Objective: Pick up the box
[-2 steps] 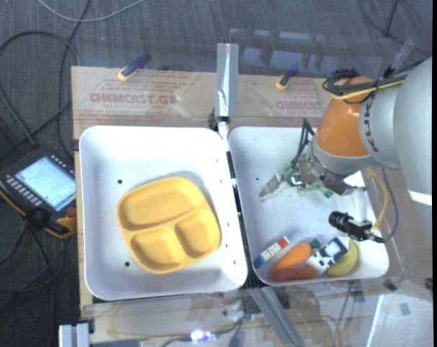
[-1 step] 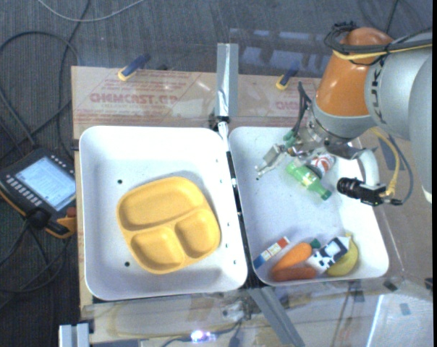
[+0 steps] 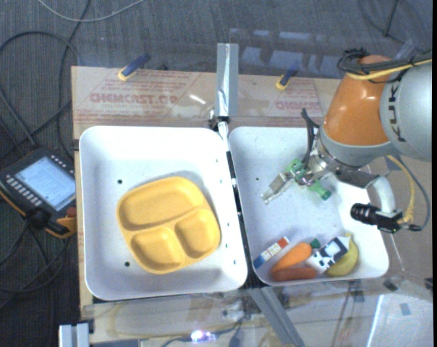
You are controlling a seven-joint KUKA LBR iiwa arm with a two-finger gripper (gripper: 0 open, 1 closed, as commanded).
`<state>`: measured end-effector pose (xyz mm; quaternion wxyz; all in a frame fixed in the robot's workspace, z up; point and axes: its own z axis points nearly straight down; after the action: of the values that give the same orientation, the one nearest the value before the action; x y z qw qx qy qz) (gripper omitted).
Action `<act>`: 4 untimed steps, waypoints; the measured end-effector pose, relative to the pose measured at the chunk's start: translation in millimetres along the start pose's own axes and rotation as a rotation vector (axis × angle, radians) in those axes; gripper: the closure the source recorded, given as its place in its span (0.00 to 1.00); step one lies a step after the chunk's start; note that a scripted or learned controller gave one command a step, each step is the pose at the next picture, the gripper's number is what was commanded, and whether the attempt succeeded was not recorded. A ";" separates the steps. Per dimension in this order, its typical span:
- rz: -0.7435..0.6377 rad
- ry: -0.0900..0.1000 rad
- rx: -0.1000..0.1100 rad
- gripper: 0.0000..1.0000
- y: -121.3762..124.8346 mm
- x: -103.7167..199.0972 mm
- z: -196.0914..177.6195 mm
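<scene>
Front wall of right bin (image 3: 381,262): small box (image 3: 272,252) lies flat at the near-left corner, white with blue and red ends, touching the carrot (image 3: 292,257). Judgement: light, stiff card, smooth faces, may skid or crush under a hard pinch. Grip across the short sides, mid-length, from the side away from the carrot. Banana (image 3: 344,260) and a black-and-white toy (image 3: 330,251) sit further right. Gripper (image 3: 276,187) hangs mid-bin, well apart from box; nothing between its fingers, spread I cannot tell.
</scene>
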<state>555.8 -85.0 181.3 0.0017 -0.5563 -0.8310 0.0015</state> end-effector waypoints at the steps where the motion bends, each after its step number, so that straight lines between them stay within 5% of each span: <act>1: 0.007 -0.004 -0.013 0.00 -33.0 -12.6 92.0; 2: -0.044 -0.009 -0.017 0.00 32.0 -32.1 91.5; 3: -0.011 -0.010 -0.016 0.00 -38.3 -3.1 91.4; 4: 0.053 -0.006 -0.013 0.00 4.2 -20.3 91.9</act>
<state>566.9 -102.2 89.4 -0.0044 -0.5780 -0.8161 -0.0020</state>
